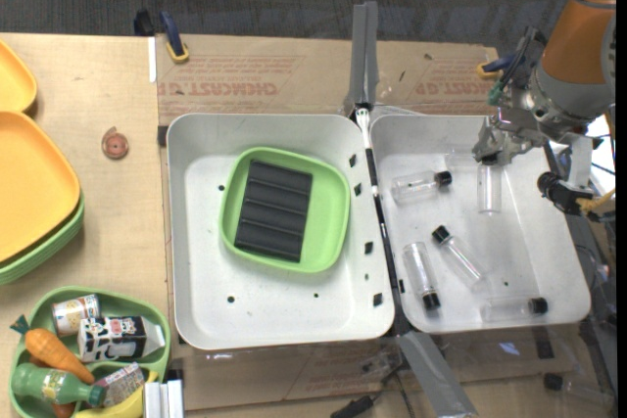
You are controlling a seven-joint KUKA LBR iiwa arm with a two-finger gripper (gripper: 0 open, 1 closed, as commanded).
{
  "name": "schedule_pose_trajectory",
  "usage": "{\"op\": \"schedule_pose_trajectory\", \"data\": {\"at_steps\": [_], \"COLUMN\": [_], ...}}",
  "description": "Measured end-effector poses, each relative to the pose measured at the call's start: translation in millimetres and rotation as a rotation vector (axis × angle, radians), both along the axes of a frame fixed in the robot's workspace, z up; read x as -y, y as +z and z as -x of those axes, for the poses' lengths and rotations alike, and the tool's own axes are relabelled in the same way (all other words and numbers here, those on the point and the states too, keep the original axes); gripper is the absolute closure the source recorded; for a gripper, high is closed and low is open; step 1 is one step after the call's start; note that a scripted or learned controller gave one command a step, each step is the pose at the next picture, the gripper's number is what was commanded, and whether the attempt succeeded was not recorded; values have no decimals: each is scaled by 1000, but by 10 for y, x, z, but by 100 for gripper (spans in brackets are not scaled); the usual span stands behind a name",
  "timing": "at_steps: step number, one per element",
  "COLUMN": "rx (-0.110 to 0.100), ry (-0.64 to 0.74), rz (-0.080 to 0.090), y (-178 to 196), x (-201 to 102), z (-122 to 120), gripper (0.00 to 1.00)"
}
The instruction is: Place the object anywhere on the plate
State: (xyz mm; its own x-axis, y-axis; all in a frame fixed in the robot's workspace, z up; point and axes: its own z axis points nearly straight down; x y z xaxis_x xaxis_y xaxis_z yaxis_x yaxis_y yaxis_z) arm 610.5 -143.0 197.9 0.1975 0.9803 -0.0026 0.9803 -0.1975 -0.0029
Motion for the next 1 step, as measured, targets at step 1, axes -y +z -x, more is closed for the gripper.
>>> {"op": "schedule_pose_trajectory", "data": {"at_steps": [1], "rx": [-1], "ry": [201], "rz": [-2], "y": [-75], "x": [-635], "z": [234], "gripper": [100]}}
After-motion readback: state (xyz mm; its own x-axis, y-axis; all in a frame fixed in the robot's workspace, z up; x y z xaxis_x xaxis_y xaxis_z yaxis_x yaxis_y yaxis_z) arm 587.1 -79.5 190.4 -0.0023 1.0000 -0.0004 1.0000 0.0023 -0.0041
